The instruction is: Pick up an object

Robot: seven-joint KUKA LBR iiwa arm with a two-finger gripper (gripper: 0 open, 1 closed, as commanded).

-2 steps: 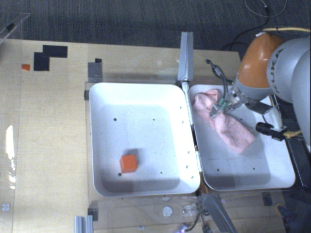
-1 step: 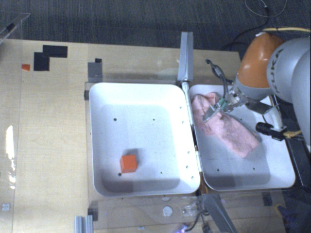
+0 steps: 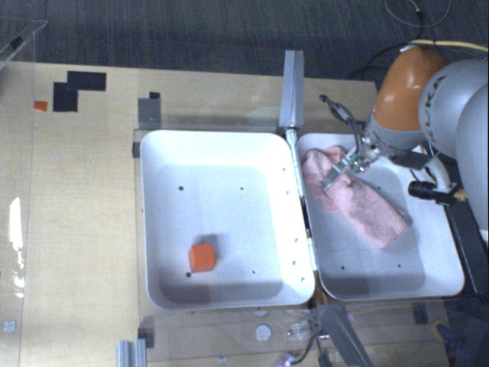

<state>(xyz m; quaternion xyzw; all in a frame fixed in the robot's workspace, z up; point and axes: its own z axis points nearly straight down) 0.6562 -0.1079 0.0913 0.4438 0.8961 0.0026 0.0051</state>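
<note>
A pink cloth (image 3: pixel 359 205) lies crumpled in the right bin (image 3: pixel 397 281), stretching from the bin's upper left corner toward its middle. My gripper (image 3: pixel 334 177) reaches in from the right and its tip rests low on the upper left part of the cloth. The cloth lies flat on the bin floor and is not lifted. A small orange cube (image 3: pixel 202 257) sits on the floor of the left bin (image 3: pixel 221 167), near its front left, far from the gripper.
A raised divider (image 3: pixel 299 197) separates the two bins. The grey arm with its orange band (image 3: pixel 401 98) fills the upper right, over the right bin's far edge. Black and orange markers (image 3: pixel 72 90) lie on the bench at the far left.
</note>
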